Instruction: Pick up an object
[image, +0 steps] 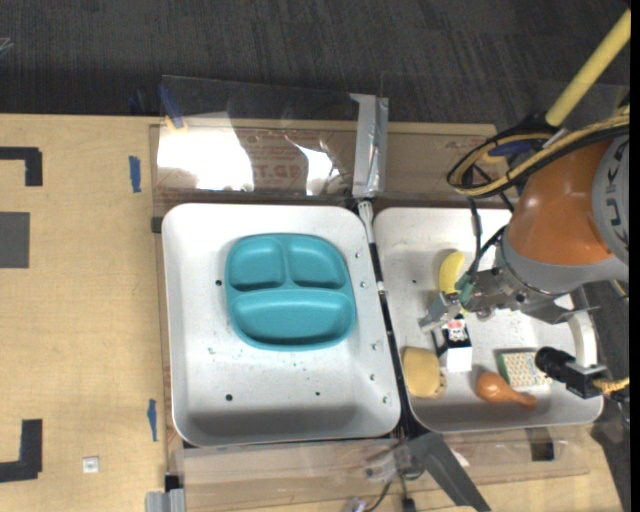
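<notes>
My gripper hangs low over the middle of the right bin, reaching in from the right under the orange-banded wrist. A yellow banana-like piece lies just behind it. A small white and black box sits right below the gripper, touching or nearly touching it. Near the front wall lie a tan rounded lump, an orange pear-shaped piece and a green-checked white block. I see nothing clearly held.
The left bin holds a teal divided plate at its centre. A clear plastic sheet stands behind the bins. The divider between the bins runs close to the gripper's left.
</notes>
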